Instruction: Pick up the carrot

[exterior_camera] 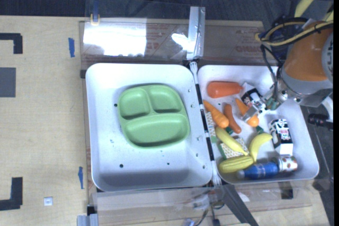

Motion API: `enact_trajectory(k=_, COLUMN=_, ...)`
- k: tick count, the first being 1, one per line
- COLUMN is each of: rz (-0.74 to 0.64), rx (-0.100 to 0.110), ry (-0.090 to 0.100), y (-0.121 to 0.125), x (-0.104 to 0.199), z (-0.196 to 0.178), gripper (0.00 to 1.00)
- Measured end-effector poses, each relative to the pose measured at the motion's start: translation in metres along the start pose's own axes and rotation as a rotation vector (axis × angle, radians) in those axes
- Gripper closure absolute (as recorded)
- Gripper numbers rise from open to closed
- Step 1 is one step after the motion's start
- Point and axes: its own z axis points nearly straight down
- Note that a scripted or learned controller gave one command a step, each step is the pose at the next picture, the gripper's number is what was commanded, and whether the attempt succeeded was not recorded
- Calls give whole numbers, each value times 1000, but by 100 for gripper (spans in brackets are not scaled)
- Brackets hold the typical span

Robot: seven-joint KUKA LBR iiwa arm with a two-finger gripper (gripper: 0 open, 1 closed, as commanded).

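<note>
We see the carrot (216,114) lying in the right bin (310,164), left of the gripper (263,105); its grip state we cannot tell.

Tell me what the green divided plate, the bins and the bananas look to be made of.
Green divided plate: probably moulded plastic, matte; one even colour, soft rounded ridges between its three compartments.
Left bin and right bin: likely thin white plastic or enamelled metal, semi-gloss; rounded corners, faint sheen. Which one is unclear.
Bananas: apparently toy plastic; uniformly bright yellow, smooth skin.
</note>
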Motion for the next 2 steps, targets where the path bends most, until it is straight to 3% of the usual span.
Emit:
enact_trajectory(k=1, rz=-143, rx=5, ry=9, y=-12, x=-6, z=-182, gripper=0)
enact_trajectory(k=2, rz=-150, rx=7, ry=14, y=11, x=86, z=-99, gripper=0)
